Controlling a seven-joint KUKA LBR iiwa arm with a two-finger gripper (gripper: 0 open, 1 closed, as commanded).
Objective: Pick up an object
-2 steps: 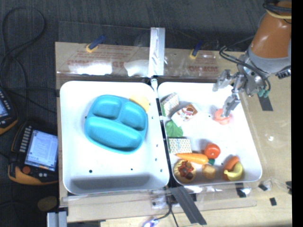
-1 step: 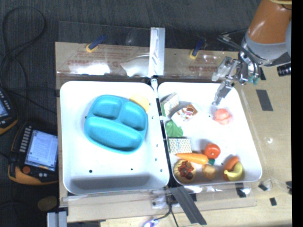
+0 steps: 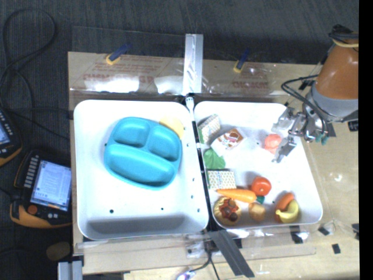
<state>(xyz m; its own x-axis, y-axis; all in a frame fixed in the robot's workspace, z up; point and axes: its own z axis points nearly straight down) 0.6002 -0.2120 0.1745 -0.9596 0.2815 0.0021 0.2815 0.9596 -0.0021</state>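
My gripper [image 3: 284, 137] hangs over the upper right part of the right bin [image 3: 307, 174], fingers spread open. A small pink-red round object [image 3: 271, 142] lies on the bin floor just left of the fingertips, and I cannot tell whether they touch it. Further left lie a small patterned box [image 3: 208, 125] and a white packet with a red print [image 3: 228, 139]. Along the bin's front edge sit a carrot [image 3: 236, 195], a tomato [image 3: 261, 186], a banana [image 3: 288, 214] and a brown round fruit [image 3: 257, 211].
The left bin [image 3: 87, 203] holds a blue divided plate [image 3: 143, 151] with a yellow piece [image 3: 172, 125] behind it. A green piece [image 3: 214, 159] and a checkered packet [image 3: 221, 178] lie by the divider. Cables run beside the arm [image 3: 338, 77] at the right.
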